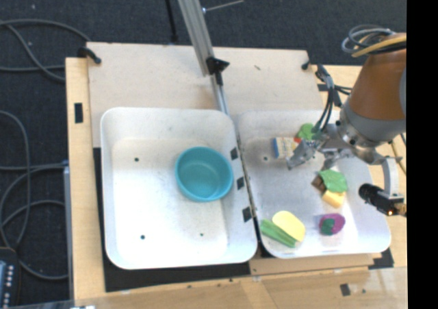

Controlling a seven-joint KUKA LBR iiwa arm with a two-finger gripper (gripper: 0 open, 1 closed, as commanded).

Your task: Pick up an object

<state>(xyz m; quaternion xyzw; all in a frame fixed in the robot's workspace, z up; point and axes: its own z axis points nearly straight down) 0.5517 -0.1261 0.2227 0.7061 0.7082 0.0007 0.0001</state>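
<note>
Low over the right bin point(383, 236), the claw point(306, 155) hangs from the grey wrist with the orange band point(380, 81) above it. Its metal fingers point(298, 158) point toward the bin's left half, but from this slanted angle I cannot tell whether they are spread or closed, and nothing shows clearly between them. Just left of the fingertips lies a small blue-and-white item point(282, 146), close to them; whether they touch cannot be made out. A green piece with a spot of red point(305, 132) sits right by the claw's upper side.

Further down the same bin, a green block point(335, 180) rests on a yellow block point(334, 198), the pair just below the wrist. Near the front rim lies a purple object with a green patch point(331, 225), and to its left a yellow lump point(289, 225) lies against a long green piece point(275, 233) at the bin's front left corner.

The left bin point(123, 232) holds a teal bowl point(203, 173), upright, toward its right side, well apart from the claw. A slanted metal rail point(194, 16) runs down from the top to the gap between the two bins.
</note>
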